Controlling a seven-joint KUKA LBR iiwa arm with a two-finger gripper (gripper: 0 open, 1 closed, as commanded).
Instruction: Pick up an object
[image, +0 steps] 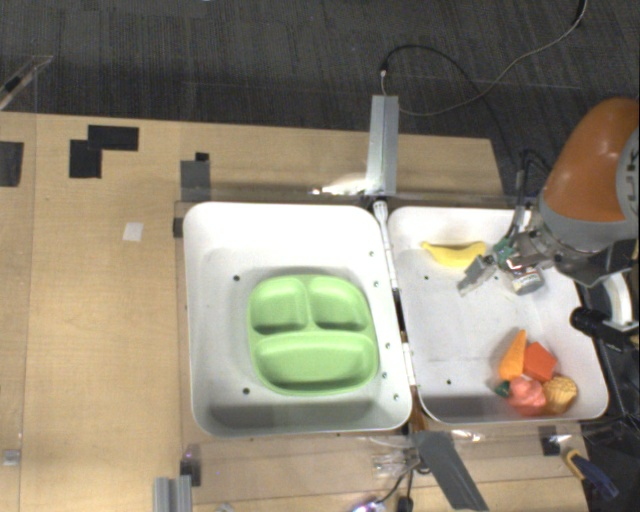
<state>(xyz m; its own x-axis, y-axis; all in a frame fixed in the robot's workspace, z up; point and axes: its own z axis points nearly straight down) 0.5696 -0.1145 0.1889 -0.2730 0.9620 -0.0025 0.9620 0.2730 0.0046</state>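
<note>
Banana (453, 254) lay flat near the back wall of the right bin (440, 330), closest item to the gripper (483, 274) and so judged the likely target. Gripper hung just beside its right end, tilted; whether the fingers were spread or closed could not be told, and nothing was seen between them. Remaining toys sat heaped in the front right corner: carrot (513, 355), red block (540, 362), strawberry (526, 396), yellow piece (560, 392). Green tray (312, 333) sat alone in the left bin (215, 300), well apart.
</note>
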